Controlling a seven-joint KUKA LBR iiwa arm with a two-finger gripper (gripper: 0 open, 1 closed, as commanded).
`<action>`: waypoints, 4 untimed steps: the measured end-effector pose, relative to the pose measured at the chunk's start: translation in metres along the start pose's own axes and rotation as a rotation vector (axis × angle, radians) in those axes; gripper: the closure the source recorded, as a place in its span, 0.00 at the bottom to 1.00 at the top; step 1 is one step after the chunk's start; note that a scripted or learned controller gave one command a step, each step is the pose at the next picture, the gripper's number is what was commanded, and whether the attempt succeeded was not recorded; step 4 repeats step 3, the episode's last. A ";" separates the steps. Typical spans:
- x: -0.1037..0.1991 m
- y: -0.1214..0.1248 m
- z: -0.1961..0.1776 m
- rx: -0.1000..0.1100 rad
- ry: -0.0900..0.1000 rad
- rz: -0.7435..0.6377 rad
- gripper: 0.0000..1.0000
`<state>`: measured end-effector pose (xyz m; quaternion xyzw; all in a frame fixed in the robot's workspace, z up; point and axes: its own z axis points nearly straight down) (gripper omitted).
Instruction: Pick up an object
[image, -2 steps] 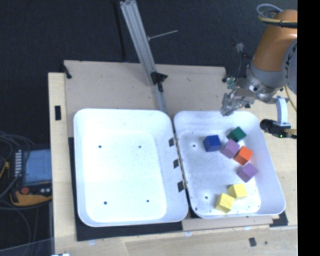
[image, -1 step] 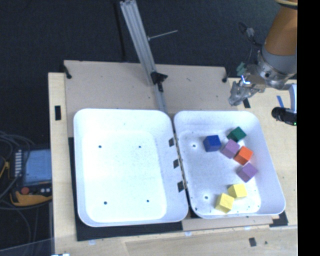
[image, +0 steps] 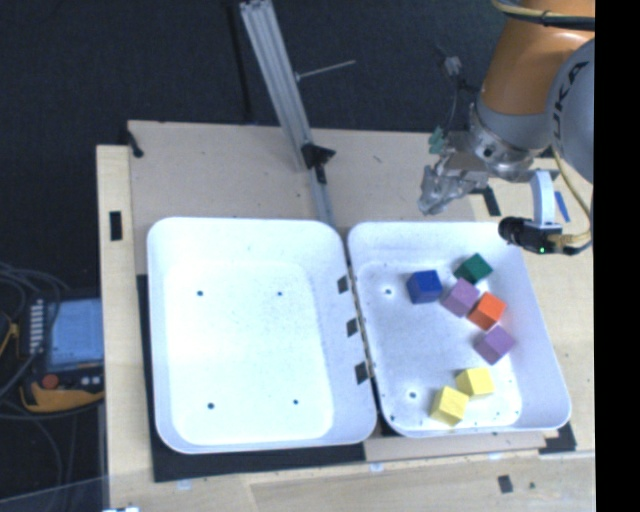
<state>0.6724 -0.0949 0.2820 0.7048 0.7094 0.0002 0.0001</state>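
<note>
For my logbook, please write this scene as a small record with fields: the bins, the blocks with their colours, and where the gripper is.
left bin: white, shallow, no blocks in it
right bin: white, shallow, holds all the blocks
blocks in right bin: seven
colours: blue block, green block, orange block, two purple blocks, two yellow blocks
gripper: above the bench just beyond the far edge of the right bin, apart from the blocks
object held: none seen
</note>
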 end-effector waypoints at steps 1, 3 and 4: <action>0.045 0.002 0.004 0.002 0.001 0.001 1.00; 0.136 -0.008 0.019 0.002 0.001 0.000 1.00; 0.136 -0.008 0.019 0.002 0.001 0.000 1.00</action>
